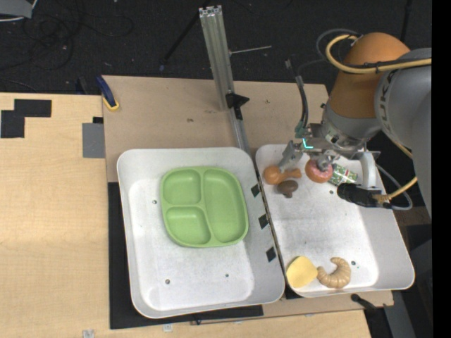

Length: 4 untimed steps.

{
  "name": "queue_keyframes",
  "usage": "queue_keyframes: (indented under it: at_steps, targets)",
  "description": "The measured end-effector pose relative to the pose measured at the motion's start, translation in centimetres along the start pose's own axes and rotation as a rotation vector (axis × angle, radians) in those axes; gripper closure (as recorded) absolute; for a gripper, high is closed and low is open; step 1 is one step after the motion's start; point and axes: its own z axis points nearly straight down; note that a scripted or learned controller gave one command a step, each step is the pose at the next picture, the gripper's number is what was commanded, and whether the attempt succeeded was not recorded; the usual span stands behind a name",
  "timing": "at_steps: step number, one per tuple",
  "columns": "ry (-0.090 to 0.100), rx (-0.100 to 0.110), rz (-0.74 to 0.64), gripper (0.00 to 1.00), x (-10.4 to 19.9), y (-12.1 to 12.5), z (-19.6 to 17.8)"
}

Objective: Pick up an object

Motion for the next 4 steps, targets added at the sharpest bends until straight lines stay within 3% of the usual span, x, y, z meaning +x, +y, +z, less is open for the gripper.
queue_keyframes:
  at_steps: [1, 2, 3, 4]
  targets:
    - [0.000, -0.004, 0.000, 0.00, 0.0, 0.1, -0.2]
    - [-0.001, 0.002, 0.000, 0.00, 0.1, -0.9, 5.8]
    - [-0.002, -0.011, 0.002, 0.00, 0.1, -0.7, 8.9]
    - [-0.001, -0.006, 0.004, 1.00, 0.0, -0.8, 8.1]
